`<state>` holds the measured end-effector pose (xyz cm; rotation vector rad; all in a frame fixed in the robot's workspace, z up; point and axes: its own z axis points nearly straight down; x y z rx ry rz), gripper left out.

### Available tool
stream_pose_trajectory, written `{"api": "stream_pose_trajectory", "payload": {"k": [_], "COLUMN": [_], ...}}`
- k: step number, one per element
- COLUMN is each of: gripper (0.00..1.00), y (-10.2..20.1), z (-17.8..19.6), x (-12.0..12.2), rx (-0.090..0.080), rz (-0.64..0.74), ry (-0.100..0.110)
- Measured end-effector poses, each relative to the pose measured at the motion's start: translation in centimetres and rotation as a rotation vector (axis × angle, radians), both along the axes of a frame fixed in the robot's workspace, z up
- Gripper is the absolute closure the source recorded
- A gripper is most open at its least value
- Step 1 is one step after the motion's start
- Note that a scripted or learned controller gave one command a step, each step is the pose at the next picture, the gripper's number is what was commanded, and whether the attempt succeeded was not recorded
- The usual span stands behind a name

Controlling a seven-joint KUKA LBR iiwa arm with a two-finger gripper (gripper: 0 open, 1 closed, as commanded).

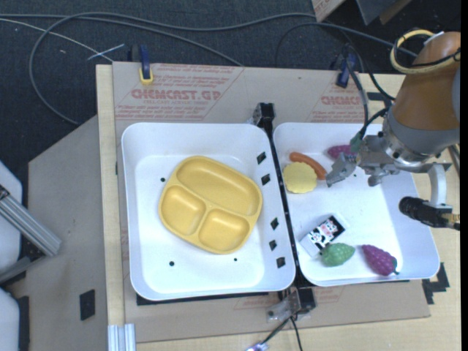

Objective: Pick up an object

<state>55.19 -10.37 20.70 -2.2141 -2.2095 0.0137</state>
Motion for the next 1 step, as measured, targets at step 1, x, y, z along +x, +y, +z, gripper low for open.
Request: {"api": "stream_pose_trajectory", "payload": {"k": [1], "gripper": [0.00], "y": [0.01], "z": [0.71], "x": [0.29], "rx": [-0.002], "rz": [0.003], "ry": [-0.014]}}
